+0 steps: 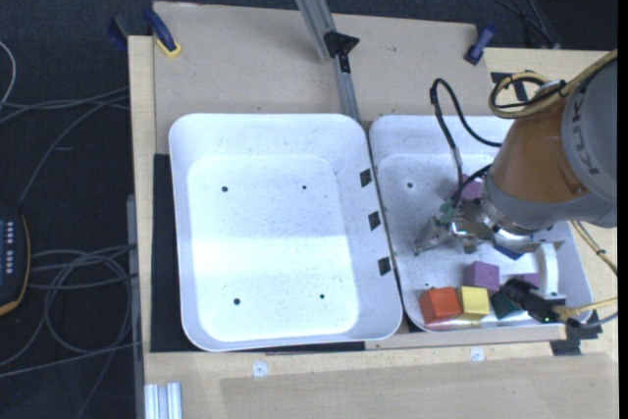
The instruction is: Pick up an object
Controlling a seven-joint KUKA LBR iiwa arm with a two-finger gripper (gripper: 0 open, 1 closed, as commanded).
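**Pick attempt in the right bin: nothing yet lifted**

The end effector (pixel 439 233) is shown lowered into the right bin (pixel 412 162), its fingers spread apart with nothing seen between them. The candidate objects, an orange block (pixel 442 303), a yellow block (pixel 475 301) and a purple block (pixel 484 273), are seen resting near the bin's front edge, just beside the wrist. The grasp and the lift are judged as not yet done.
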